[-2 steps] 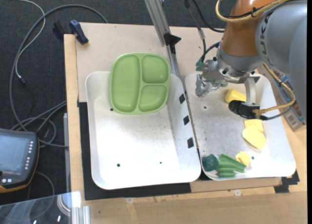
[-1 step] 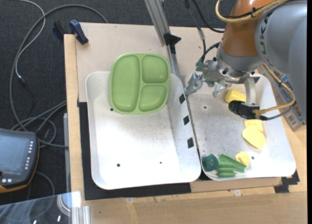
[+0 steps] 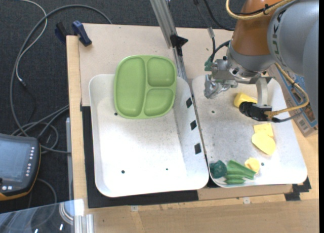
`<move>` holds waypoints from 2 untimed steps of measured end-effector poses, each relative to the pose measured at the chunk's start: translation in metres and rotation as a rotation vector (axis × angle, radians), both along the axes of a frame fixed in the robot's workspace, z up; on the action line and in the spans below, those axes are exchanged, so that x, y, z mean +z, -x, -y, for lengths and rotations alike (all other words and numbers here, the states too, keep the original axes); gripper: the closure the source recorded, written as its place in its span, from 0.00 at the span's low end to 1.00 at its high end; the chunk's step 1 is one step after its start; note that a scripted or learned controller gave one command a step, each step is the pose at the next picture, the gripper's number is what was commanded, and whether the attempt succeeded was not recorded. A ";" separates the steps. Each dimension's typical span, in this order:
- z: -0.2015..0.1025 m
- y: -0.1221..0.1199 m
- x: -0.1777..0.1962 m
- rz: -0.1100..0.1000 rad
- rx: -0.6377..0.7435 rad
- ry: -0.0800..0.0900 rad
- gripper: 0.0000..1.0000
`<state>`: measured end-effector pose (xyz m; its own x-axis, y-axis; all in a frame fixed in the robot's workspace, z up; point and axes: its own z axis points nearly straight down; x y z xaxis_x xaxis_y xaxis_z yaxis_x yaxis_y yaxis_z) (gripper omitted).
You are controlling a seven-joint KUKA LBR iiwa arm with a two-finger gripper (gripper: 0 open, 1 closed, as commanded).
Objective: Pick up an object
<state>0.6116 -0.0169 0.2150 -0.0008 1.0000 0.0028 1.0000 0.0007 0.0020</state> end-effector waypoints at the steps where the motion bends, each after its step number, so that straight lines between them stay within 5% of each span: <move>1: -0.002 -0.005 -0.024 -0.007 0.000 0.002 1.00; 2: -0.018 0.022 -0.022 -0.007 0.001 0.001 1.00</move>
<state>0.5898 0.0012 0.1929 -0.0019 1.0000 0.0016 1.0000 0.0019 -0.0049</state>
